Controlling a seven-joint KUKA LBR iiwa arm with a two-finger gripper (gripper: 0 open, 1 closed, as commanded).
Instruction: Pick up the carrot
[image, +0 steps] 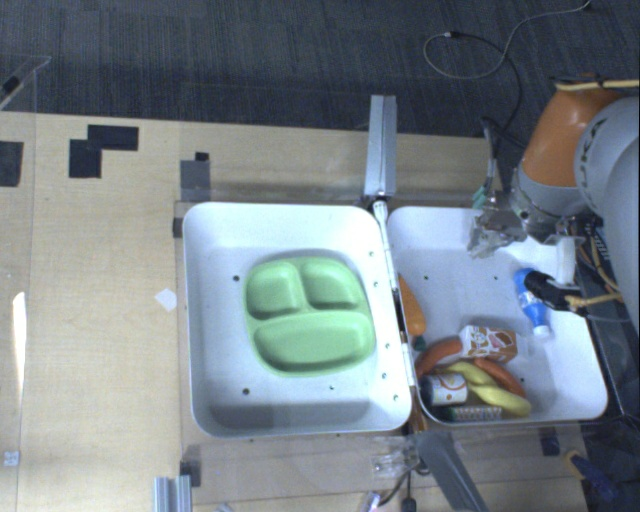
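While the orange tapered carrot lies against the right white bin's left wall, the gripper hovers at that bin's far side, finger state indeterminable.

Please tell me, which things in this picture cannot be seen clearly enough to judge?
- Gripper: too small and blurred in the camera view to read its finger state.
- Carrot: lies against the right bin's left wall, which covers part of it.
- Items under the banana: overlapping, labels unreadable.
- Blue bottle: partly covered by the arm's dark fittings.
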